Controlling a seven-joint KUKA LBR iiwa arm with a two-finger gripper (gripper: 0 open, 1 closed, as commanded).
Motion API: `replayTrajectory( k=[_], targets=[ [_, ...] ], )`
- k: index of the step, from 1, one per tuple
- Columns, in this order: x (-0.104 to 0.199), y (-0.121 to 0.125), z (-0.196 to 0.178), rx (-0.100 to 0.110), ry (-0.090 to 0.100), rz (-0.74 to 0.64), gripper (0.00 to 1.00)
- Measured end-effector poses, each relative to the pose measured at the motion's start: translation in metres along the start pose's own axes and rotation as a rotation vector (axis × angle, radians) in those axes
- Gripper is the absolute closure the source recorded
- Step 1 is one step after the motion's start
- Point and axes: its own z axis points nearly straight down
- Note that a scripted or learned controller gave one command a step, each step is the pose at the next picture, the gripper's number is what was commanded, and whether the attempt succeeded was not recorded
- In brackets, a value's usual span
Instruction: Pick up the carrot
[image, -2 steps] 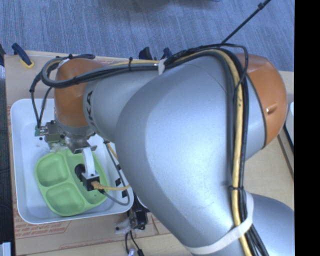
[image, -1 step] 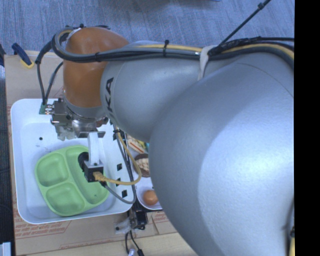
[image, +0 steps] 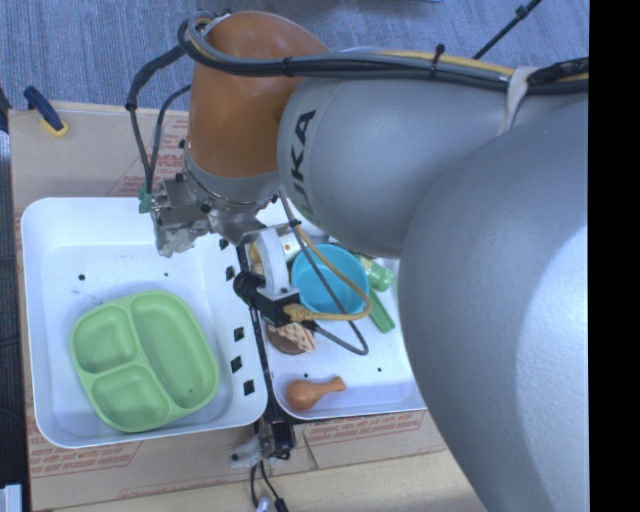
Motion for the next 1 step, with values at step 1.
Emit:
replayTrajectory(
  k=[1],
  targets=[
    [-0.0899, 0.0199, -0.029, 0.0, -0.001, -0.062, 1.0]
  ],
)
